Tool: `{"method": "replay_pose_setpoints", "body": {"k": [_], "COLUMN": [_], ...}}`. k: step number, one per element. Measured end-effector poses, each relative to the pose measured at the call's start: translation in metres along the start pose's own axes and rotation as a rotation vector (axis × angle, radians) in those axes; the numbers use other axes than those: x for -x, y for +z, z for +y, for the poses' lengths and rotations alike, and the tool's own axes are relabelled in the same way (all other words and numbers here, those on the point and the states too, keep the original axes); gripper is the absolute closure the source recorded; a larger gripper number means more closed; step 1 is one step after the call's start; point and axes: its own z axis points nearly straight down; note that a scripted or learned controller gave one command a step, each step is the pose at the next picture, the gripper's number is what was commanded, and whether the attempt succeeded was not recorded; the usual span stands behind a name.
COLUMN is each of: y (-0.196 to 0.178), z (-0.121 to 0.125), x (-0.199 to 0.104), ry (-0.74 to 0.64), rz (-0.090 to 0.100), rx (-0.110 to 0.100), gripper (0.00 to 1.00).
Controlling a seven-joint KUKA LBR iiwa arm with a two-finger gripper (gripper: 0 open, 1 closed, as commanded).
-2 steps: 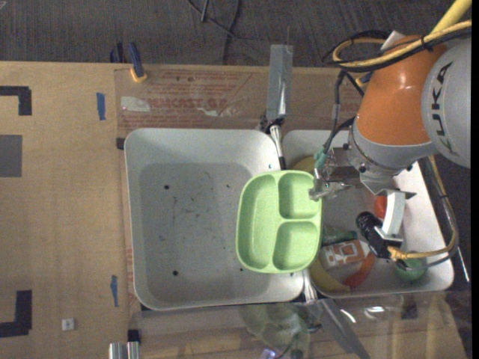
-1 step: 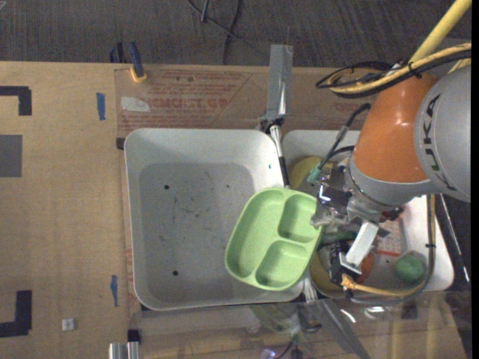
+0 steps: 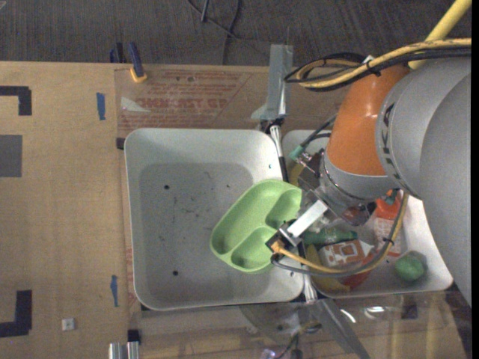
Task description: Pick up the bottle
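We place the end effector (image 3: 333, 214) low over the right bin (image 3: 434, 279), under the orange-banded wrist. We cannot tell how far open it is or whether it has hold of anything. What we take for the bottle (image 3: 387, 214), orange with a pale label, lies in that same bin, just beside the end effector toward the view's right and partly hidden by the arm. Its long axis seems to run up and down the view. The green divided tray (image 3: 251, 234) straddling the bin wall lies on the opposite side.
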Motion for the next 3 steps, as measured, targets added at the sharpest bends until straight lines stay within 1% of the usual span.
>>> {"method": "replay_pose_setpoints", "body": {"k": [1, 2, 3], "y": [-0.09, 0.003, 0.031], "z": [-0.031, -0.049, -0.083], "x": [-0.022, -0.036, -0.073], "ry": [-0.018, 0.248, 0.358], "rz": [-0.003, -0.003, 0.001], "rx": [0.0, -0.003, 0.0], "gripper": [1.0, 1.0, 1.0]}}
